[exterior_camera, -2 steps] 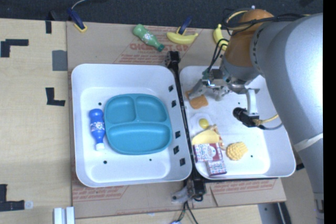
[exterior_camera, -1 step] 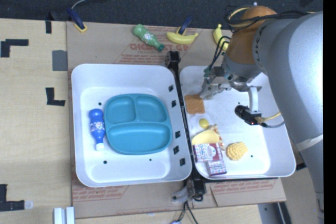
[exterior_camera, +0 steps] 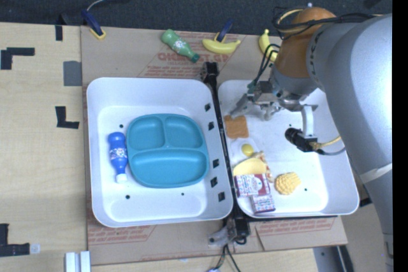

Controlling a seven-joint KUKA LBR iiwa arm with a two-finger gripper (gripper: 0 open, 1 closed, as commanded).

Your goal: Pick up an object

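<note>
- Nearest the camera, in the right bin (exterior_camera: 331, 204), a small red-and-white packet (exterior_camera: 255, 191) lies by the front wall, with a piece of corn (exterior_camera: 287, 183) just beside it and a yellow banana-like piece (exterior_camera: 250, 164) touching its far edge.
- Further in, a brown slice like toast (exterior_camera: 237, 128) lies flat near the divider; it is probably the target, since the gripper (exterior_camera: 260, 105) hangs just beyond it.
- The jaws look spread, with nothing between them, one metal finger slanting toward the slice; the wrist overlaps them, so this is a judgement.
- The left bin (exterior_camera: 102, 137) holds a blue divided tray (exterior_camera: 167, 150) and a small blue bottle (exterior_camera: 117, 156) lying against its left side, well apart from the arm.
- Beyond the bins, on the surface, a green bottle (exterior_camera: 180, 46) and a banana (exterior_camera: 220, 45) lie outside either bin.
- The grey arm (exterior_camera: 360, 92) covers the right bin's far corner, hiding whatever lies there; a yellow thing (exterior_camera: 265, 42) at its edge is cut off.
</note>
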